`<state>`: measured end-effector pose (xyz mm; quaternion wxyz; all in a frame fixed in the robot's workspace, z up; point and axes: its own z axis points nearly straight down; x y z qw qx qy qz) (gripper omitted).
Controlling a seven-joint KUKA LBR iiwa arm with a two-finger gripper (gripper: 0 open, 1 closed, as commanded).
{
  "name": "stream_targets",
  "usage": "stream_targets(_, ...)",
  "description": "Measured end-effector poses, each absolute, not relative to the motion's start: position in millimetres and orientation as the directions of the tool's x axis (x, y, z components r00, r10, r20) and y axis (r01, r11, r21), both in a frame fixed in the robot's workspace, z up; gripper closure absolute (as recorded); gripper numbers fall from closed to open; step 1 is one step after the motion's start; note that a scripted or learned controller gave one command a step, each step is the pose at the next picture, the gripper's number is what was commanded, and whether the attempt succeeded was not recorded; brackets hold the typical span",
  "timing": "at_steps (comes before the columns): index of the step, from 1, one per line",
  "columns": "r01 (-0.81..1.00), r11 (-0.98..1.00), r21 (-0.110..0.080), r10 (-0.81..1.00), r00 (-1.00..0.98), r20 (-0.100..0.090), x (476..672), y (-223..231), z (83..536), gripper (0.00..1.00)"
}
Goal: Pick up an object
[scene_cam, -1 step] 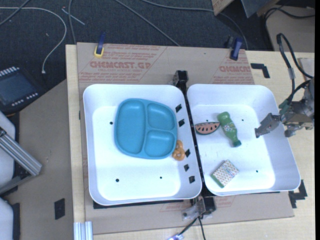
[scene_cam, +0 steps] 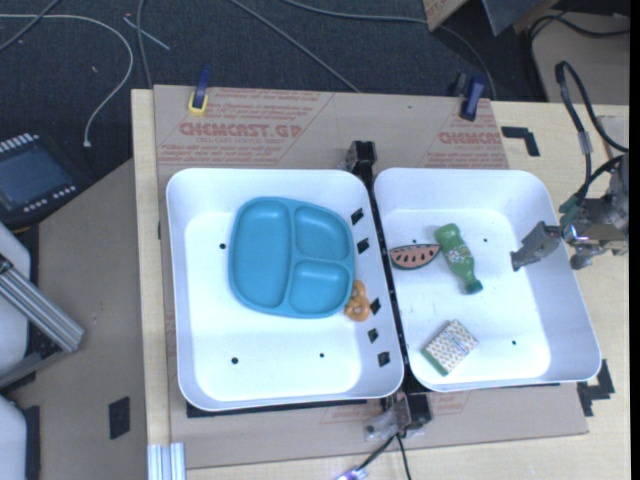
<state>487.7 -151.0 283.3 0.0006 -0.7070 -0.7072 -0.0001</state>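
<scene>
As the camera looks down at a slant on the counter (scene_cam: pixel 140 228), we see two shallow white bins side by side, the left bin (scene_cam: pixel 200 358) and the right bin (scene_cam: pixel 570 318), meeting along a dark central divider.

In the left bin lies a blue divided plate (scene_cam: pixel 290 256), flat, with three compartments; just at its lower right corner, touching or nearly touching it, sits a small orange-brown object (scene_cam: pixel 357 303) that we cannot identify.

In the right bin we count three candidates for picking. A watermelon slice toy (scene_cam: pixel 414 256) rests near the divider. Just beside it, to its right, a green bottle (scene_cam: pixel 459 258) lies on its side, its neck pointing toward the bin's lower right. Well apart from both, near the bin's lower wall, a small patterned box (scene_cam: pixel 449 346) lies tilted.

The tool (scene_cam: pixel 532 248) hangs over the right bin's right side, reaching in from the right, with the arm's wrist (scene_cam: pixel 598 230) and its cables behind it. Nothing sits between its fingers, and it is apart from all three objects. We cannot tell whether it is spread or pressed together; at this angle it reads as one dark grey shape.
</scene>
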Motion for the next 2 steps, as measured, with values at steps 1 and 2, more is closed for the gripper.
stream_targets(1, 1.0, 0.0, -0.006, 1.0, 0.0, 0.003, 480.8, -143, 232, 0.0)
stream_targets(2, 1.0, -0.001, -0.007, 1.0, 0.001, 0.003, 488.0, -149, 180, 0.0)
